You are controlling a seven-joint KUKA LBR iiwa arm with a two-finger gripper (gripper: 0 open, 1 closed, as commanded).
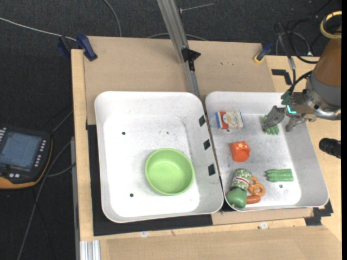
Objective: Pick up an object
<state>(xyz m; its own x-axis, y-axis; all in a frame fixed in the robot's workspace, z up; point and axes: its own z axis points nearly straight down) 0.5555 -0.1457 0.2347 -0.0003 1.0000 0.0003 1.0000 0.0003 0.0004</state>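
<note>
My worktop [135,64] bears two bins; the right bin [303,156] holds everything I might lift, and I take the orange block [240,150] as landmark. My pincer [283,118], fingers apart, hangs up-right of it, straddling a small green piece [270,128]. To grip well, I should descend centred, then close squarely.

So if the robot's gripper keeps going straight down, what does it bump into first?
Probably the small green toy right under the gripper in the right bin, though height is hard to judge from here.
</note>
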